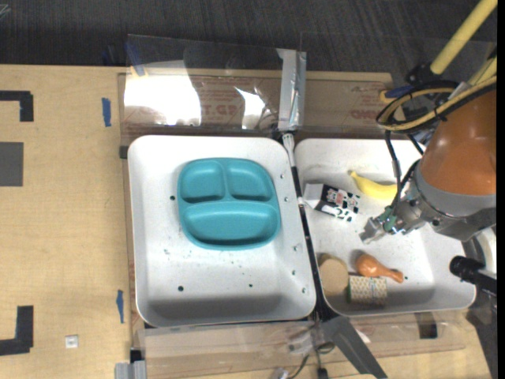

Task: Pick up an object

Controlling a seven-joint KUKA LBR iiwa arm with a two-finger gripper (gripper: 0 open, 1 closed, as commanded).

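My gripper (384,227) hangs over the middle of the right bin (442,287), its tip pointing left. Nothing shows between its tips. A yellow banana (371,186) lies just above it near the bin's back. A small black and white box (338,201) rests to the upper left of the gripper. Below it an orange pear-shaped toy (375,268) lies on the bin floor. A patterned tan block (368,290) and a round tan piece (333,273) sit at the bin's front left.
The left bin (158,275) bears a teal divided plate (229,202) at its middle. A clear plastic sheet and cardboard stand behind both bins. Yellow cables loop at the upper right near the arm.
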